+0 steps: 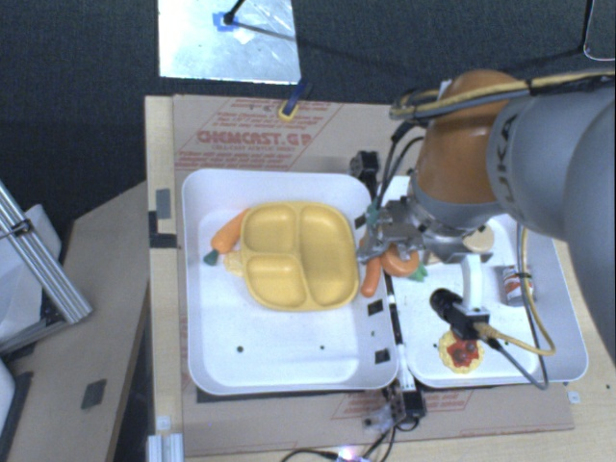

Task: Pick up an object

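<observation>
My gripper (387, 246) hangs low over the divide between the two white bins, at the right edge of the left bin (289, 364). An orange carrot (372, 277) lies just below it, against the right rim of a yellow divided plate (294, 255). A second orange piece with a green tip (406, 265) sits right beside the gripper, just inside the right bin (549, 354). I see nothing clearly held. Another carrot (227, 232) lies at the plate's left edge.
The right bin holds a round yellow toy with a red top (460, 353) near the front, a small can (511, 283) at the right, and a pale round piece (478, 243) partly under the arm. The grey arm covers much of that bin.
</observation>
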`<state>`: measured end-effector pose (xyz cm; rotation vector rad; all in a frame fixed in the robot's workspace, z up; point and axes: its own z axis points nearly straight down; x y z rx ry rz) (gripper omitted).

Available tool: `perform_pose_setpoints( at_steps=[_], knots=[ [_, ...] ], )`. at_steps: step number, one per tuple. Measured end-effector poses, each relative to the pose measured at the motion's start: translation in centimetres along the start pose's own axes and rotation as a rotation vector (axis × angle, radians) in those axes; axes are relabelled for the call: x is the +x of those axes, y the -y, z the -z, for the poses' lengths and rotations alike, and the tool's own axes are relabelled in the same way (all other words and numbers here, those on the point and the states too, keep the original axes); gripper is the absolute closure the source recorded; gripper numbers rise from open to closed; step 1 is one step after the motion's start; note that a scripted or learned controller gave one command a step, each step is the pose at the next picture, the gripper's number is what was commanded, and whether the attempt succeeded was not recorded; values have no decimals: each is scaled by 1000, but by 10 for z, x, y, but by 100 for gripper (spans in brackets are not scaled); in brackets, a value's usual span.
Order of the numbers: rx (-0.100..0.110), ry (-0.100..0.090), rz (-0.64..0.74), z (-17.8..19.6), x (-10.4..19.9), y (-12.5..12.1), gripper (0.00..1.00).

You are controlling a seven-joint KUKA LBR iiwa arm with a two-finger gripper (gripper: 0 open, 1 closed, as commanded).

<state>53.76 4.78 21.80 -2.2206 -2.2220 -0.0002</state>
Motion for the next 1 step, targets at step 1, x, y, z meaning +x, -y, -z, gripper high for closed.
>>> perform_pose_setpoints(
  at_steps=[1],
  knots=[
    [-2, 0, 3, -4, 0, -10, 100]
  ],
)
